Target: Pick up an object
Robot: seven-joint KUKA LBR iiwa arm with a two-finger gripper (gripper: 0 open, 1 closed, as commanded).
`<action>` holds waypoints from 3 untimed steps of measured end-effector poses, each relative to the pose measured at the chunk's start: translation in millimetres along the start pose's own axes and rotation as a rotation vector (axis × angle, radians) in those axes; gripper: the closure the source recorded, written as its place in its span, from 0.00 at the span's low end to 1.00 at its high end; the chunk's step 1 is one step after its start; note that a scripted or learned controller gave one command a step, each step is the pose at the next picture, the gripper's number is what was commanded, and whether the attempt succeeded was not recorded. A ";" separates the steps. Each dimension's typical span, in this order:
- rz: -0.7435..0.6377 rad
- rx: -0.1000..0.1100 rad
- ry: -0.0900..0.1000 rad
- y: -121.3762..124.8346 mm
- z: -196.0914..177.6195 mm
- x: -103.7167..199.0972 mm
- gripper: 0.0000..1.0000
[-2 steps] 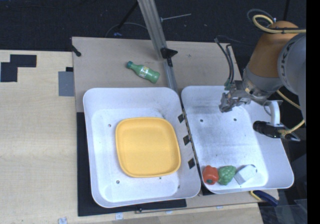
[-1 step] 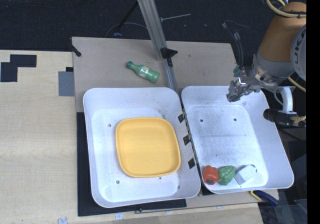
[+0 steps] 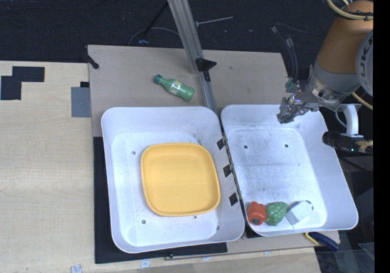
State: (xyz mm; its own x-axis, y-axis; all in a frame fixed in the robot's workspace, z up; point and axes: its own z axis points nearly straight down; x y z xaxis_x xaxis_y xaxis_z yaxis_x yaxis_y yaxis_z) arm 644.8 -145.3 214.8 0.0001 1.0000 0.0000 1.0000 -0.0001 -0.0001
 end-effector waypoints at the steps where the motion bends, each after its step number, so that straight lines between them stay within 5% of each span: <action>1: -0.003 0.001 0.001 -19.5 5.8 45.7 1.00; 3: -0.003 0.001 0.001 -49.9 7.4 141.8 1.00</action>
